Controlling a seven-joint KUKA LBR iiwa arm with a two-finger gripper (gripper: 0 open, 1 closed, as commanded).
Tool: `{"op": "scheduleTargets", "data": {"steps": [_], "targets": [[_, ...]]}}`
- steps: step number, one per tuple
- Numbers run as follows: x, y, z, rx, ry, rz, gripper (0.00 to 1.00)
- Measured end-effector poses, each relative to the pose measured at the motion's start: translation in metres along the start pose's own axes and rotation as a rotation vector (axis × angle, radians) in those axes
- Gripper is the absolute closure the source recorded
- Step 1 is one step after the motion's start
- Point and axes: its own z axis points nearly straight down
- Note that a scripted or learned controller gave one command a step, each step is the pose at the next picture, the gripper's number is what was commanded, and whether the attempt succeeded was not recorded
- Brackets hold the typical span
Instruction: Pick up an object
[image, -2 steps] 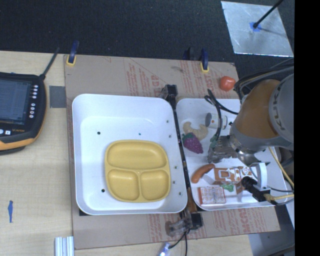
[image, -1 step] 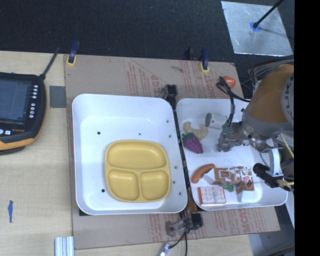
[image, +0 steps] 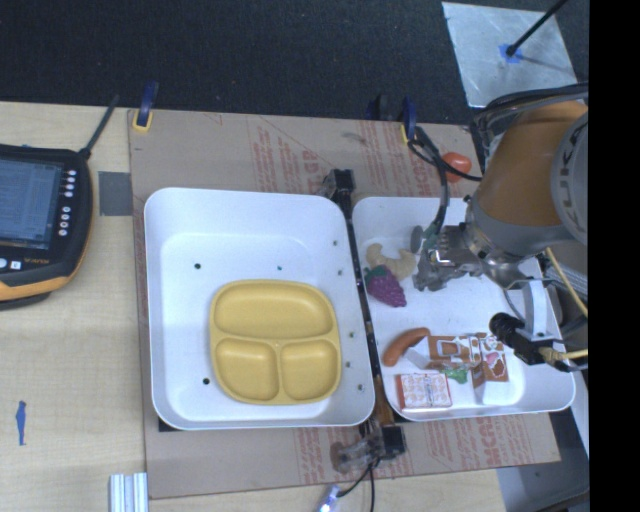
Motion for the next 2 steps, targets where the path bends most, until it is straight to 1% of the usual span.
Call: {"op": "scheduleTargets", "data": {"steps": [1,2], "targets": [[-0.001,0.000,-0.010,0.002,0.000,-0.003,1.00],[-0.030,-0.032,0.037,0.002,-0.002,0.000,1.00]]}}
